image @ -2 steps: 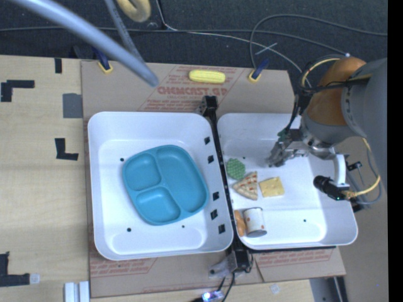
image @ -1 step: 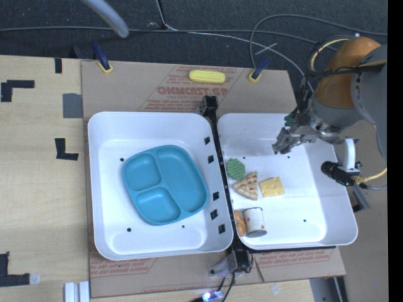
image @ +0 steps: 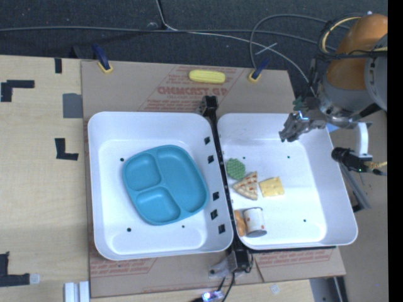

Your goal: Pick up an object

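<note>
Plastic, card and wood on the bench

The two white bins (image: 104, 168) look like smooth glossy plastic, the blue plate (image: 165, 184) matt plastic; under them lies brown printed cardboard (image: 170, 90) on pale wood (image: 38, 187).

Faded red lettering is printed on the cardboard sheet (image: 157, 87) behind the left bin (image: 101, 168), too blurred to be read.

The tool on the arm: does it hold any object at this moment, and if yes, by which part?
Nothing is held. The tool hangs over the right bin's upper part with nothing between its tips, apart from the food pieces lying lower in that bin.
</note>
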Motion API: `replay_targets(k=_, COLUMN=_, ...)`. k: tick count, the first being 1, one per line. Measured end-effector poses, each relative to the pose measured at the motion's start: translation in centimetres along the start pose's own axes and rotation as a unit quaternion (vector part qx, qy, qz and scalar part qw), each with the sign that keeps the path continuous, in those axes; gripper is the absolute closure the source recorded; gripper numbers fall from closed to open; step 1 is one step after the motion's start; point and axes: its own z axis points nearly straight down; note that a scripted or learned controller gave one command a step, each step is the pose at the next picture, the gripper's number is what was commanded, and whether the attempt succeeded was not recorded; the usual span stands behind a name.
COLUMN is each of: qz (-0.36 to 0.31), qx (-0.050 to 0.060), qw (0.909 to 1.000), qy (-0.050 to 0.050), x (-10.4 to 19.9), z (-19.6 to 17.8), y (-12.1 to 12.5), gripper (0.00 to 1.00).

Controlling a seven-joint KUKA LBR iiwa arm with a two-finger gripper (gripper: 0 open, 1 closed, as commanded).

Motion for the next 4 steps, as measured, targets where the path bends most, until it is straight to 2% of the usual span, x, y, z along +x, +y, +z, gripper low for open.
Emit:
replay_targets(k=1, qz=0.001, qx=0.003, qw=1.0000, qy=0.000, x=0.0, z=0.9, y=0.0, gripper=1.00)
replay_targets(k=4, qz=-0.002, qx=0.003, qw=1.0000, qy=0.001, x=16.1, z=-0.8, y=-0.8, gripper=1.00)
